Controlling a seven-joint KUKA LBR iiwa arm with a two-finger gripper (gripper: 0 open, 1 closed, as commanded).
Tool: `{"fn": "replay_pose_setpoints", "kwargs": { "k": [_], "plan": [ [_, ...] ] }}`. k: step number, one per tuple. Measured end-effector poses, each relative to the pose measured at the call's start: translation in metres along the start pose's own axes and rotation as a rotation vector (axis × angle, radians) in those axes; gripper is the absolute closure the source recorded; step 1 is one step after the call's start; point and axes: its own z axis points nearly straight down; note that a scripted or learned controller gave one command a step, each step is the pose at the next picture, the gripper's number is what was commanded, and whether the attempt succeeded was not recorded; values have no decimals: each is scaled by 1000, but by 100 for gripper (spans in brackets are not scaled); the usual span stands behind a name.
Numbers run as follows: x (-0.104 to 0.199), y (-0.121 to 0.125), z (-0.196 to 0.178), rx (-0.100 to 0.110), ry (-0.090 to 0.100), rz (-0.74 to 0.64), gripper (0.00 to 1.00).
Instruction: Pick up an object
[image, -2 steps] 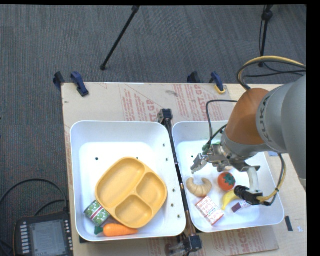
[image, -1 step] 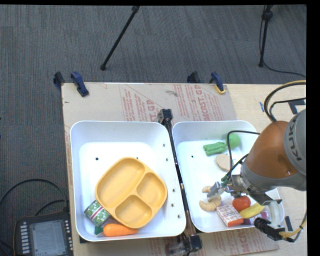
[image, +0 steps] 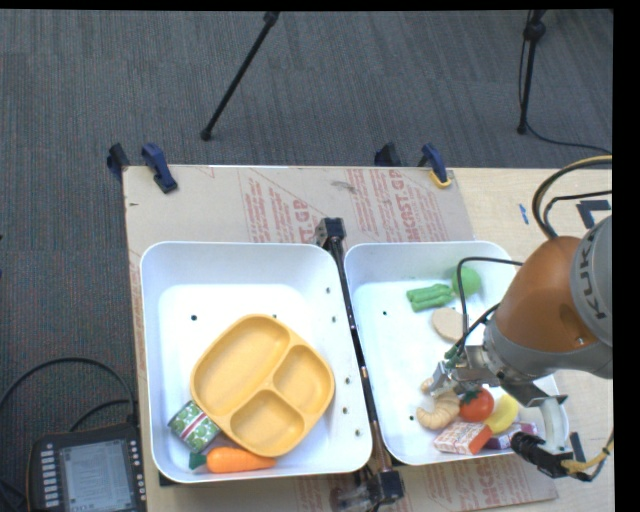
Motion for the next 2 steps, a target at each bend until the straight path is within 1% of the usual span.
{"fn": "replay_pose_setpoints", "kwargs": {
  "k": [1,2],
  "plan": [
    [-56,66,9,0,-2,-5,100],
    [50,90,-91,-1,-1,-7,100]
  ]
}}
